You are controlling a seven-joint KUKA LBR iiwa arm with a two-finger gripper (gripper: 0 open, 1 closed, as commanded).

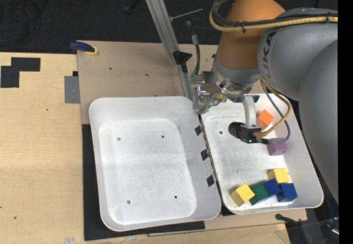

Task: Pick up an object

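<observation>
Gripper (pixel 205 97) sits at the far left corner of the right bin (pixel 310 185), over the rim where that bin meets the left bin (pixel 97 109). Whether it is spread or pressed together I cannot tell (my own wrist crowds that spot). My arm (pixel 248 14) comes in from the right, orange band uppermost, grey casing covering the right bin's far right side.

Things to pick, all in the right bin:
- orange block (pixel 265 118) by the far right wall, near my wrist, well apart from the gripper.
- purple block (pixel 277 146) just nearer the camera than the orange one, also by the right wall.
- cluster at the near right corner: yellow block (pixel 278 175), blue block (pixel 271 186) and second blue block (pixel 287 192) just beside it, green block (pixel 259 191) against the first blue one, second yellow block (pixel 241 194) at the left end.

A metal rail (pixel 160 17) slants up from just beside the gripper. Both bins rest on the bench (pixel 127 66).
</observation>
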